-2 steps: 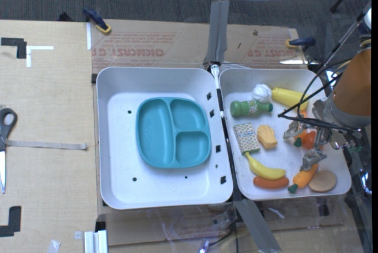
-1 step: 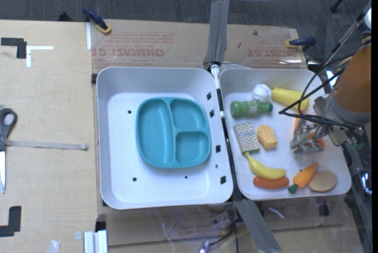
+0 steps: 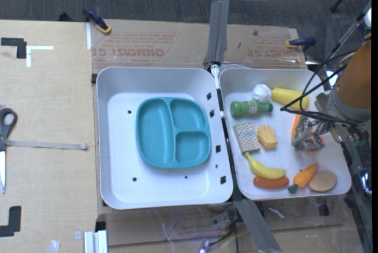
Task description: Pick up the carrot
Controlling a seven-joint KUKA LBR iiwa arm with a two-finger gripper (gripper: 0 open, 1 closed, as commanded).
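Observation:
The carrot [image 3: 305, 176], orange with a green stub at its left end, lies near the front of the right bin [image 3: 339, 154]. It sits between a red sausage [image 3: 270, 182] and a round tan cookie [image 3: 322, 181]. My gripper [image 3: 308, 137] hangs low over the right side of this bin, a short way behind the carrot and apart from it. A thin orange piece [image 3: 296, 125] lies right beside the gripper's left side. The arm's orange band [image 3: 359, 77] rises at the right edge.
The right bin also holds a banana [image 3: 264, 168], a cracker [image 3: 246, 136], a yellow corn piece [image 3: 267, 136], a green bottle [image 3: 251, 107], a white lump [image 3: 261, 92] and a yellow item [image 3: 287, 95]. A teal divided plate [image 3: 174, 132] lies in the left bin [image 3: 112, 127].

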